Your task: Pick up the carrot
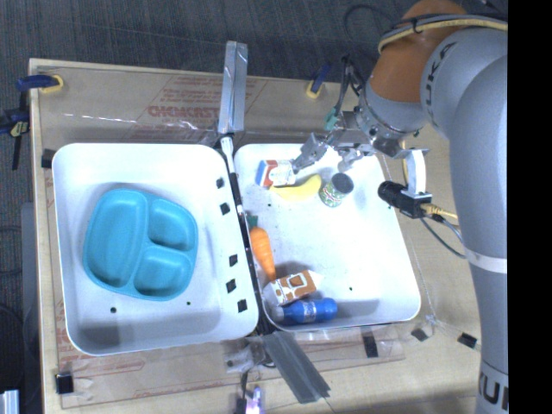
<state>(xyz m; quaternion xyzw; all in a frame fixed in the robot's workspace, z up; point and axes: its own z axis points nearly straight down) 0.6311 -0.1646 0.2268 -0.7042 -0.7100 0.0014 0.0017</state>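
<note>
Carrot point(262, 251): lying in the right bin point(379, 266), against its left wall.
End effector point(330, 155): over that bin's far end, fingers apart, gripping nothing.
Beside it: banana point(297, 189), small can point(333, 194).
Left bin point(69, 231): blue tray point(141, 243).

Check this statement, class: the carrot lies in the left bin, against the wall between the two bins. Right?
One thing is wrong: the carrot lies in the right bin, not the left, against the wall between the two bins. The camera view shows it.

The orange carrot point(261, 253) lies lengthwise along the right bin's point(388, 257) left wall; untouched.
</note>
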